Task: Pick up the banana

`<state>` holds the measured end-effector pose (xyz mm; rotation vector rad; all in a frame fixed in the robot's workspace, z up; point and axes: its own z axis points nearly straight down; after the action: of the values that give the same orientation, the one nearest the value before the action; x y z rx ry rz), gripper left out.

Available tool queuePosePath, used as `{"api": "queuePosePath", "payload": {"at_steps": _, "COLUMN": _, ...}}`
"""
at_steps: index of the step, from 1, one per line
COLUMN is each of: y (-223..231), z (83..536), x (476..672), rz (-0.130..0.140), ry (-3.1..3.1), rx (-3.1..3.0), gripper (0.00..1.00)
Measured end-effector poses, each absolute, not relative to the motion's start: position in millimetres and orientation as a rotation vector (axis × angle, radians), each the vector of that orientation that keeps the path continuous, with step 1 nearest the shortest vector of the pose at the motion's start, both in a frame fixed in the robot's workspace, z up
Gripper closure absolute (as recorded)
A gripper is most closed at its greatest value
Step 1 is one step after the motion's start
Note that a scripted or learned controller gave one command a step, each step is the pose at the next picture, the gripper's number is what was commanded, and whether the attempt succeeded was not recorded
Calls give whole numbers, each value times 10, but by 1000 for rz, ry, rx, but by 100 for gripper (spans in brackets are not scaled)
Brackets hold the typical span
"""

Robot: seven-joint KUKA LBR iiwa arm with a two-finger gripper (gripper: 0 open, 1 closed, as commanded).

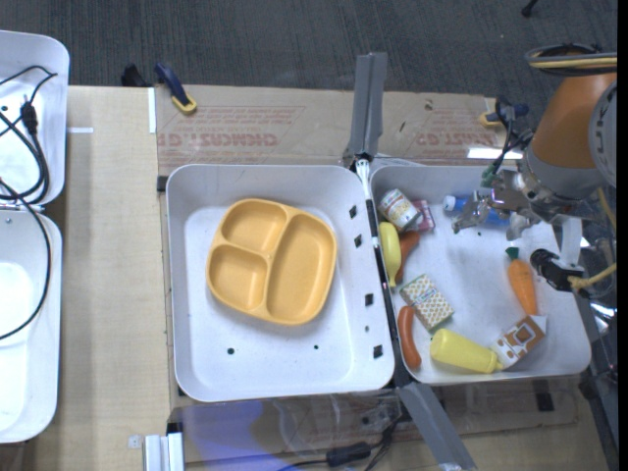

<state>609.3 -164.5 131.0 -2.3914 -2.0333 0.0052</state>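
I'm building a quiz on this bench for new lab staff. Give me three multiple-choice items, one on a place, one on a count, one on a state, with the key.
1. Where does the banana lie?
A. On the yellow plate
B. In the right bin, against its left wall
C. On the cardboard

2. How many compartments does the yellow plate have?
A. Two
B. Three
C. Five

3. How does the carrot stand to the gripper?
A. Clamped in it
B. Lying apart from it on the bin floor
C. Hanging from it

Key: B, the banana hugs the right bin's left wall; B, three wells are visible; B, the carrot lies loose, below the gripper in the view.
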Motion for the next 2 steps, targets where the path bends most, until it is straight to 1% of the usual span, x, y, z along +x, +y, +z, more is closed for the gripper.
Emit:
{"api": "queuePosePath", "payload": {"at_steps": 1, "y": -1041, "z": 1147, "x": 5515, "rz": 6, "ry": -1836, "rx": -2546, "gripper": 0}}
{"api": "queuePosePath", "payload": {"at_steps": 2, "y": -1054, "z": 1232, "x": 5512, "rz": 8, "ry": -1831, "rx": -2548, "gripper": 100}}
